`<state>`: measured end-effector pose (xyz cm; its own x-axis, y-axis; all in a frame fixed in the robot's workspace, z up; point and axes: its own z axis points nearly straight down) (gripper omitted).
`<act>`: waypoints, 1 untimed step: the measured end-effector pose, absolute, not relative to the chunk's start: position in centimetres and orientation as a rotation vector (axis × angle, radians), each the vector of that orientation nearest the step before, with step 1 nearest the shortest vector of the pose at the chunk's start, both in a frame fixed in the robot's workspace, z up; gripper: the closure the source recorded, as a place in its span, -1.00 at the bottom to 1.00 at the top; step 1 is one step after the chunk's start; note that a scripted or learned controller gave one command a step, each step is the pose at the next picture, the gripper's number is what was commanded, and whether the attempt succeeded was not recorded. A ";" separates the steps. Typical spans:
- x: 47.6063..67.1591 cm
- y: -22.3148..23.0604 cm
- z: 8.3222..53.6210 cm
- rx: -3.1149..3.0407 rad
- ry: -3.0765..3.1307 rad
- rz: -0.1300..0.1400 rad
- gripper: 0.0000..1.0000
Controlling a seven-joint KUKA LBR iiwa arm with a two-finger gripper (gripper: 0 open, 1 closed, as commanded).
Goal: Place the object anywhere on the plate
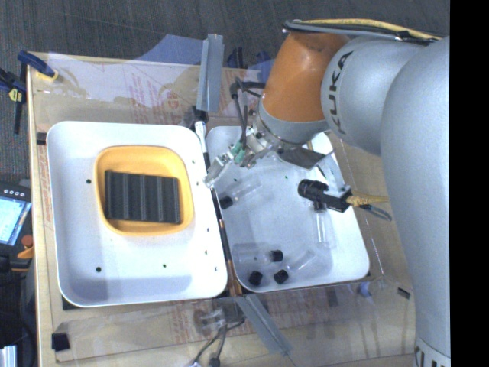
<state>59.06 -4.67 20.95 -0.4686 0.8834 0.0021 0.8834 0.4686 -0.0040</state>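
Observation:
A yellow plate with a dark ribbed grey centre lies in the left white bin. Several small black pieces lie in the right bin: one near its left wall and three toward the front. Clear tube-like pieces lie among them. My gripper hangs low over the right bin's upper left corner, close to the wall between the bins. A small green part shows on it. I see nothing clearly held.
The arm's orange band and grey body cover the right bin's back and right side. A grey bar stands behind the bins. Blue clamps and a small screen sit at the bench's left edge.

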 end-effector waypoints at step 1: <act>61.1 1.3 19.1 -1.625 -2.689 0.003 -1.00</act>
